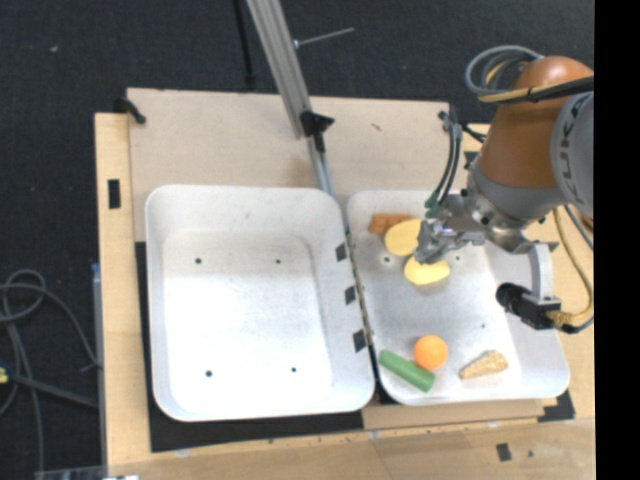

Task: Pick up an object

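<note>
The gripper point(434, 251) is seen low in the right bin point(520, 373), over two yellow pieces point(420, 264) beside an orange-brown block point(384, 224). Its finger state cannot be told. One piece alone should be straddled squarely, clear of its neighbour.

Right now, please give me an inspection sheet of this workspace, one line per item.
Surface: wooden bench bearing left bin and right bin.
Job's things: in the right bin, yellow pieces, orange piece, orange ball, green stick, tan wedge.
Clutter: nothing seen.
Gripper: gripper low over the yellow pieces; a hold cannot be told.
Cables: loops on arm; wires on floor.
Surroundings: metal pole, dark floor.
</note>
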`<state>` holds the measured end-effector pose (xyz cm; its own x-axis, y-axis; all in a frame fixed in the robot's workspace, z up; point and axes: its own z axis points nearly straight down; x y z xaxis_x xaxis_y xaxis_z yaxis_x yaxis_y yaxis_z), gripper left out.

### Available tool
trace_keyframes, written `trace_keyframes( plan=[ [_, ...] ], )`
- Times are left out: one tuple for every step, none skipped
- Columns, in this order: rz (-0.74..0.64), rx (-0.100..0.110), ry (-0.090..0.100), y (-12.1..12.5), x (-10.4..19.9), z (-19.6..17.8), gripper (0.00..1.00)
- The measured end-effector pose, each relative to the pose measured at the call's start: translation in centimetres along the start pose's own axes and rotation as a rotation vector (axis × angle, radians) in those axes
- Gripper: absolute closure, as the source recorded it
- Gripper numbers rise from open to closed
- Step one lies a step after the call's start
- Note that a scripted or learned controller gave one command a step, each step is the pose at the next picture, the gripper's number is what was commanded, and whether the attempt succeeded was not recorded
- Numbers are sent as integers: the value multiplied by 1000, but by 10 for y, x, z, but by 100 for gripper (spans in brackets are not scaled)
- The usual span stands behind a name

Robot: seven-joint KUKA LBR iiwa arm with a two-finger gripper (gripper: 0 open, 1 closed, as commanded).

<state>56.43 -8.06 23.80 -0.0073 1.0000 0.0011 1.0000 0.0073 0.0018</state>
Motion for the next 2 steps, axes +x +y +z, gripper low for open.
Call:
trace_keyframes(
  plan=[
    [1, 3, 0, 6, 55, 9, 100],
    [-1, 1, 0, 12, 116, 12, 100]
  ],
)
